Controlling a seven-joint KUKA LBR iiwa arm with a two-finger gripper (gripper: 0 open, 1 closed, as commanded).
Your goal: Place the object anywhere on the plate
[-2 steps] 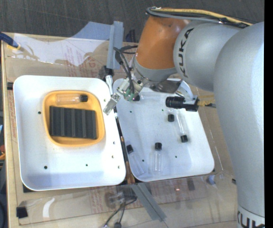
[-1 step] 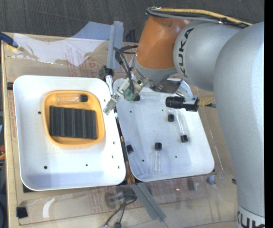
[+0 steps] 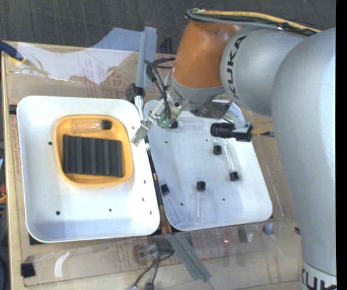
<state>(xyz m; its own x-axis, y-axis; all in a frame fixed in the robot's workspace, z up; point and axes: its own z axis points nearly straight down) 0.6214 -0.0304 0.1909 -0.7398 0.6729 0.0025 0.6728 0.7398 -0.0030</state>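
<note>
Camera view from above: the grey arm (image 3: 282, 83) with its orange band is reaching in, and its claw (image 3: 142, 132) is hanging over the seam between the two white bins. Whether the claw is gripping anything, I cannot tell. Just left of the claw, a yellow plate (image 3: 94, 148) with a dark ribbed centre is sitting in the left bin (image 3: 83, 216), a clear black-capped vial (image 3: 92, 125) lying along its top rim. Right of the claw, three similar vials (image 3: 229, 157) are lying in the right bin (image 3: 252, 204).

bins (image 3: 83, 222): smooth white plastic | plate (image 3: 64, 171): glossy amber plastic | vials (image 3: 230, 157): clear, black caps
</note>
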